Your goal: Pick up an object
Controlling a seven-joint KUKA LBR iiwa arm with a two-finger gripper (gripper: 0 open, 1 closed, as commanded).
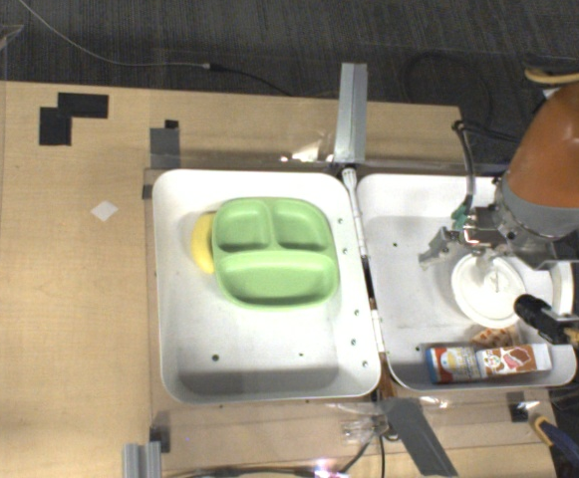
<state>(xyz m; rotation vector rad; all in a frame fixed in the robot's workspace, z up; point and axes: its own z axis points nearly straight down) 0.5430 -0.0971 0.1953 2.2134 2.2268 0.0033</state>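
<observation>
My gripper (471, 239) hangs over the right bin (401, 267), near its far right part, below the grey wrist and orange band. Just under and in front of it lies a round white dish (488, 289), partly covered by the wrist hardware. Along the right bin's near wall lies a long carton (488, 361) with a blue end and red and white print. A small brown item (495, 337) sits between the dish and the carton. Whether the gripper touches the dish I cannot tell.
The left bin (184, 347) holds a green divided plate (272, 250) with a yellow object (201, 244) sticking out from under its left edge. A metal post (352, 118) stands behind the wall shared by the two bins.
</observation>
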